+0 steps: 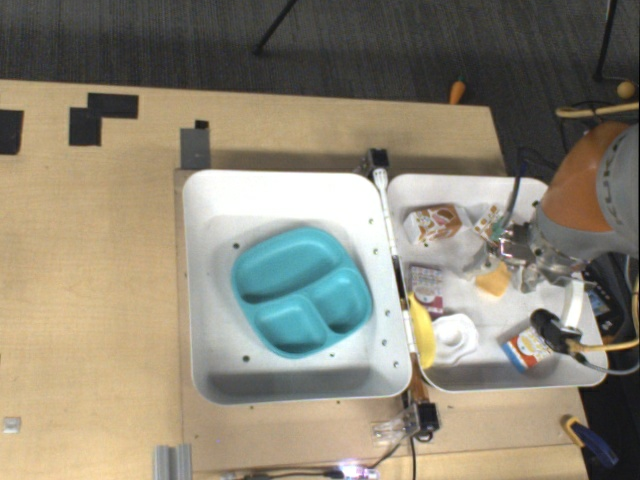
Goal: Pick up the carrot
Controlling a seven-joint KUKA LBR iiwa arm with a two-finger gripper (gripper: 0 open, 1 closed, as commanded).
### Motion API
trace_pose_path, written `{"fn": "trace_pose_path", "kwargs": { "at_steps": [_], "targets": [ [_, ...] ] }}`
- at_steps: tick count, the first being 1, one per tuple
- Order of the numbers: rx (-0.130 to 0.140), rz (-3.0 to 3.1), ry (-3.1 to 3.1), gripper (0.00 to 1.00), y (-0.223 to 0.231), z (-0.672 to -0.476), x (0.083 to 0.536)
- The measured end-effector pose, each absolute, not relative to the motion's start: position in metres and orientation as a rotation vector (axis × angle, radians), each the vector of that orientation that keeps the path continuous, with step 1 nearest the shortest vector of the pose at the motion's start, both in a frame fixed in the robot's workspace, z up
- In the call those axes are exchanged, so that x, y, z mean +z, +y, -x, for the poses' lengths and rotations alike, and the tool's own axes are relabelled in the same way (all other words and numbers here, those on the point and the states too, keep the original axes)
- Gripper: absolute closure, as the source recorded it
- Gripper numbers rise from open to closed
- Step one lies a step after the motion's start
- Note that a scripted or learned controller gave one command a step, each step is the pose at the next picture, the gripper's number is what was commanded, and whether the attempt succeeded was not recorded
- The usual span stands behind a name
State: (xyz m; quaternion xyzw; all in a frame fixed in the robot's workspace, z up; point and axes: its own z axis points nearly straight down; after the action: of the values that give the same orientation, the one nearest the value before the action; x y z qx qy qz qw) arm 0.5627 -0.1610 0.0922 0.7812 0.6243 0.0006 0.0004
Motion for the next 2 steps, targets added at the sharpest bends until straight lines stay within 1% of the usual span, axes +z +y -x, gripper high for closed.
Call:
{"fn": "trace_pose_path", "kwargs": {
  "at_steps": [1, 2],
  "targets": [
    [0.003, -2.386, 2.035, 0.00, -0.179, -0.573, 0.086],
    [0.005, -2.457, 1.953, 0.00, -0.168, -0.555, 0.086]
  ]
}}
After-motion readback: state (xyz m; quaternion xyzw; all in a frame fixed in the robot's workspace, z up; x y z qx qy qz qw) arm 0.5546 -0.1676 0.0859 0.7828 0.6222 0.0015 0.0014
